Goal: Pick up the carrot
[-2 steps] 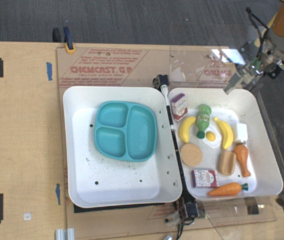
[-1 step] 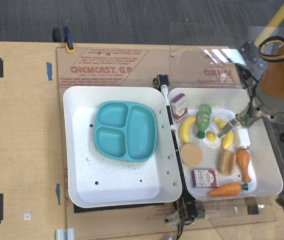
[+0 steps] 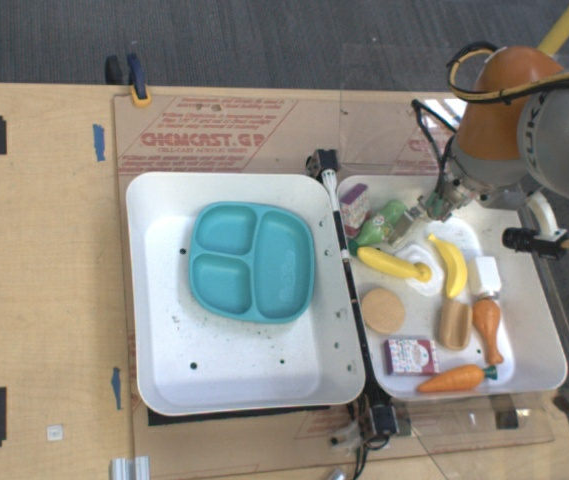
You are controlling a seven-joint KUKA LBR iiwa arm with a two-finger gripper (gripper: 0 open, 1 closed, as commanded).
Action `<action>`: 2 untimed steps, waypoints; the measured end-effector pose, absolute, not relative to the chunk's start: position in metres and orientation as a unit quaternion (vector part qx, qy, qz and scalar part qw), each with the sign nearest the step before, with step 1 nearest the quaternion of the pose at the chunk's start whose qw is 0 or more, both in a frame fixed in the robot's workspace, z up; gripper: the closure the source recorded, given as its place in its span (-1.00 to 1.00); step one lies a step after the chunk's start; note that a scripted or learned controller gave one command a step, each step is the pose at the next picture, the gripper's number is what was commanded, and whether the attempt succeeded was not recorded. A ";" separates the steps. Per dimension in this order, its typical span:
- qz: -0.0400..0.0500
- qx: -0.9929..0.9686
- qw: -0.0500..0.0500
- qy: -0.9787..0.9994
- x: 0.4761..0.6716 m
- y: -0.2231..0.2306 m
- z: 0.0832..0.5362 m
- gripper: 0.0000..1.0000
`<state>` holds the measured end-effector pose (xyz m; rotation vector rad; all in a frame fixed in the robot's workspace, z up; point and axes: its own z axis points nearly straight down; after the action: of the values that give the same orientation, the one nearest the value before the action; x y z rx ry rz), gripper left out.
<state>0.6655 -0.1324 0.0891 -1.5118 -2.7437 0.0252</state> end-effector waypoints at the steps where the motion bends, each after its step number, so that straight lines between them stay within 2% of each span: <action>1: -0.002 -0.429 -0.003 -0.904 0.580 -0.066 0.191 -1.00; 2: -0.003 -0.405 -0.009 -0.914 0.532 -0.099 0.103 -1.00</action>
<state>0.5324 -0.0993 0.1033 -1.2798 -2.8889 -0.0082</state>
